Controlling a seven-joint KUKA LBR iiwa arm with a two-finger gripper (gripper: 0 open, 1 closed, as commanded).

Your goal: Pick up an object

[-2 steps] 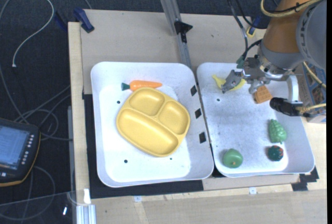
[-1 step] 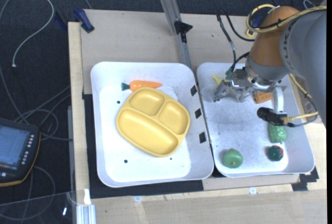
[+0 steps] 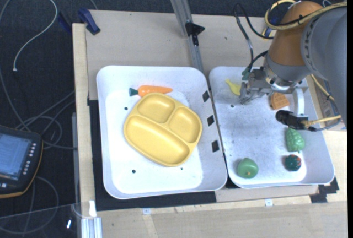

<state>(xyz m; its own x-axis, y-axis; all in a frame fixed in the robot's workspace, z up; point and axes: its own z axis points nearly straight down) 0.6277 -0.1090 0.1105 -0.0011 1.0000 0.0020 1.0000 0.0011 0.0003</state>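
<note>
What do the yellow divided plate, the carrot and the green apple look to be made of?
Yellow divided plate: probably moulded plastic, smooth with a soft sheen, uniform colour.
Carrot: likely toy plastic, flat even orange with a green tip.
Green apple: likely toy plastic too, glossy, with a small highlight.

We see two white bins [image 3: 110,176] — the left one carries a yellow divided plate [image 3: 162,129] and an orange carrot [image 3: 154,90] with a green top. In the right bin: a green apple [image 3: 247,167], a lumpy green vegetable [image 3: 295,140], a dark green-and-red item [image 3: 292,162], a yellow scrap [image 3: 233,87] — all beneath the grey, orange-banded arm [image 3: 298,38].
</note>
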